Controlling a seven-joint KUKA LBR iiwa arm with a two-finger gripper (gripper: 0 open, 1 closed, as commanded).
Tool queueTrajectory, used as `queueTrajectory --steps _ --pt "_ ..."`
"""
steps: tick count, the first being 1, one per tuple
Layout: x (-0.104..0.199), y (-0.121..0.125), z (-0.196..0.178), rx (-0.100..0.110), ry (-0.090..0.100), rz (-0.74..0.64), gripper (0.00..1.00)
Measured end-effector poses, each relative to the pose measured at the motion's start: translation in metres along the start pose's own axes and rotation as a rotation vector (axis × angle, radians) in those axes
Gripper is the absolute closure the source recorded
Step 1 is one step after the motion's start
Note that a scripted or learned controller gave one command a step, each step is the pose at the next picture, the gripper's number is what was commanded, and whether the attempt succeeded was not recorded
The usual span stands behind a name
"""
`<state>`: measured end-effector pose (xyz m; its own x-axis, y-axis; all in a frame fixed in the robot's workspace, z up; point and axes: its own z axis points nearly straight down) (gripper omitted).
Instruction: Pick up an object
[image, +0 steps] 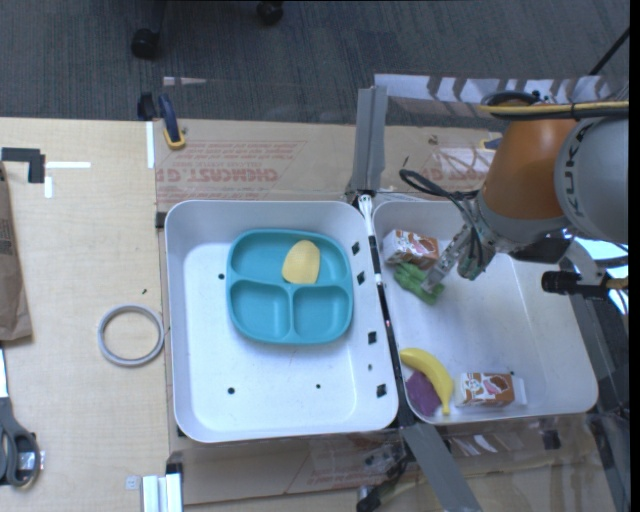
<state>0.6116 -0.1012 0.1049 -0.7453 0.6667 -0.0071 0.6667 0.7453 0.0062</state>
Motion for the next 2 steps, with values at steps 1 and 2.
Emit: queueTrajectory --steps 1,2 --pt "0.01 0.052 -0.087 0.008 0.005 0.364 1.0" --pt "0.009 0.057 -0.127 0.009 0.003 0.525 1.0"
